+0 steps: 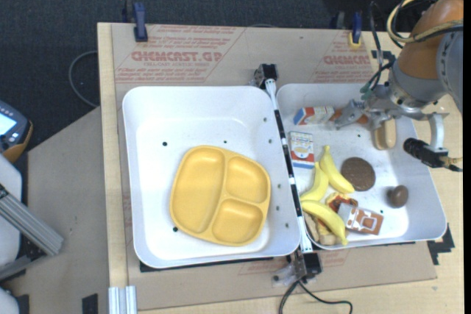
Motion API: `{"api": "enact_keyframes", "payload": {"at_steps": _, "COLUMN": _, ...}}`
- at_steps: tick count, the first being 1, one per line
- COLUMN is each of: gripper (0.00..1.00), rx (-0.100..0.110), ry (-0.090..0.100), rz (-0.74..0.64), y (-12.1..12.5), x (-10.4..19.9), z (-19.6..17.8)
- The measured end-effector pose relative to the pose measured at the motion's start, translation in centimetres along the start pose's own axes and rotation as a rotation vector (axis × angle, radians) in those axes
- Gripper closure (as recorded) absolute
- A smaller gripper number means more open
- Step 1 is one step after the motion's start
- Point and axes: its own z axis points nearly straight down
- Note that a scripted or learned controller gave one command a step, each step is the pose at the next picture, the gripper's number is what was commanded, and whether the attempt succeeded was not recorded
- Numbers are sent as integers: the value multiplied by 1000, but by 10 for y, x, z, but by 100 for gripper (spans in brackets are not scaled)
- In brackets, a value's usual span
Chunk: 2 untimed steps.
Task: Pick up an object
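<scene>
Arm in from the upper right, gripper down low over the far end of the right bin. Whether it's spread or pinched, I cannot tell. Just left of it lies a small red-and-white carton, close by but apart. Just right of it sits a tan bread roll. Lower in that bin: a brown round cookie, bananas, a small brown ball. The left bin holds a yellow divided plate.
</scene>
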Motion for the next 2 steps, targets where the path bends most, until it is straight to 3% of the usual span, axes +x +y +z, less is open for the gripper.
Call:
{"api": "enact_keyframes", "payload": {"at_steps": 1, "gripper": 0, "rx": 11, "ry": 10, "rz": 0, "y": 17, "x": -8, "z": 4}}
{"api": "enact_keyframes", "payload": {"at_steps": 2, "gripper": 0, "rx": -3, "ry": 9, "rz": -4, "y": -58, "x": -12, "z": 0}}
